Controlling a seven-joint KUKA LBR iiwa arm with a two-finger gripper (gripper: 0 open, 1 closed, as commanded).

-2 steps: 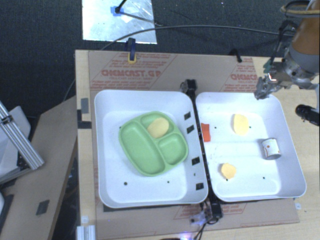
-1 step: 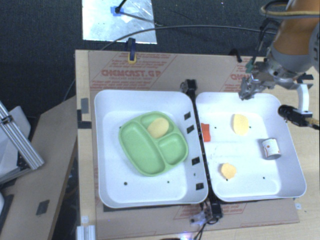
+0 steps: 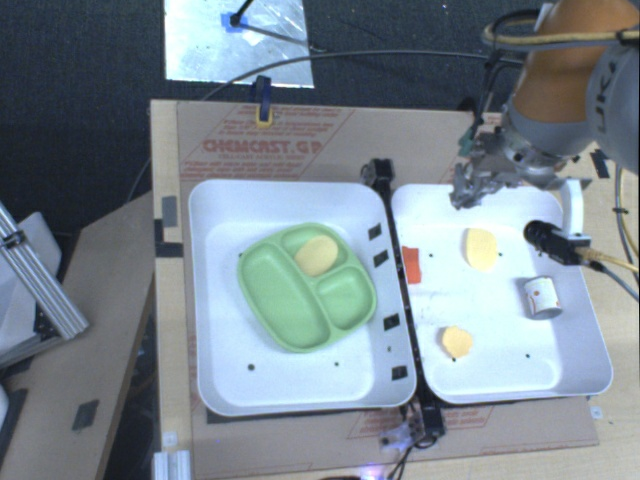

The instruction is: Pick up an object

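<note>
My gripper (image 3: 466,196) hangs over the back left part of the right bin (image 3: 575,368), with nothing seen between its tips. A pale yellow piece (image 3: 481,248) lies just in front of it and to its right. A rounder yellow piece (image 3: 457,343) rests near the bin's front. A small white and grey can (image 3: 540,297) lies on its side toward the right. A flat orange piece (image 3: 410,265) sits by the bin's left wall. In the left bin (image 3: 230,368), a green divided plate (image 3: 305,288) holds a yellow lump (image 3: 318,255).
A black clamp (image 3: 553,239) juts over the right bin's far right side. Black clips line the seam between the bins (image 3: 390,288). Cables arc over the cardboard-covered bench behind the bins. A metal frame (image 3: 35,278) stands at far left.
</note>
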